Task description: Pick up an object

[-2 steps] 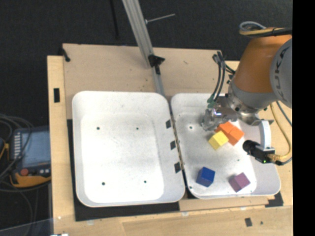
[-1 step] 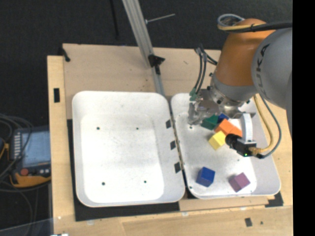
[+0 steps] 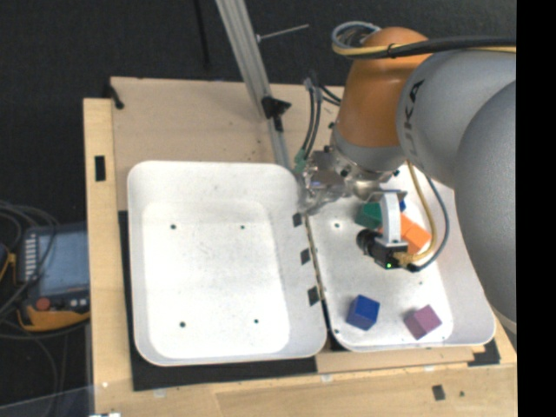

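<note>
Arm (image 3: 452,85) reaching into the right bin (image 3: 347,268), its tool (image 3: 314,191) low at the bin's far-left corner, by the wall shared with the left bin (image 3: 217,259).

Your risk here: the tool sits close to that wall, well apart from the blue cube (image 3: 363,312) and purple cube (image 3: 423,321) at the near rim, so closing now would likely catch nothing or strike the wall. A green block (image 3: 372,214) and orange block (image 3: 415,233) lie partly hidden under the arm, which could nudge them. You cannot tell how wide the tool stands; nothing visible in it.
</note>
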Controlling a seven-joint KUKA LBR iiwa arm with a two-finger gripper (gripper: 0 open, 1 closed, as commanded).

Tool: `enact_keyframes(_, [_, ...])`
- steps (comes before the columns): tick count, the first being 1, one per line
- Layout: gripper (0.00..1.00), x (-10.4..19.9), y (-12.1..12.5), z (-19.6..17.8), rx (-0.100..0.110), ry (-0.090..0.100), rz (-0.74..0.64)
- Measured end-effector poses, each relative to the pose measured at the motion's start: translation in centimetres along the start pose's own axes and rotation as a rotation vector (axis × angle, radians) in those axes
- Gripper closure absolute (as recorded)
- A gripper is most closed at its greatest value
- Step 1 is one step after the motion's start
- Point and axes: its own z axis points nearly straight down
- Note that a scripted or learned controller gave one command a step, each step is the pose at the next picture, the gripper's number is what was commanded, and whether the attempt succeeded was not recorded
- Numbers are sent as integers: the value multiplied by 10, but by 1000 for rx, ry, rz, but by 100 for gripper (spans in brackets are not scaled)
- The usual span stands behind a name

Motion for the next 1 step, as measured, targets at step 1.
enact_keyframes(1, [100,53,8,4,-1,0,-1])
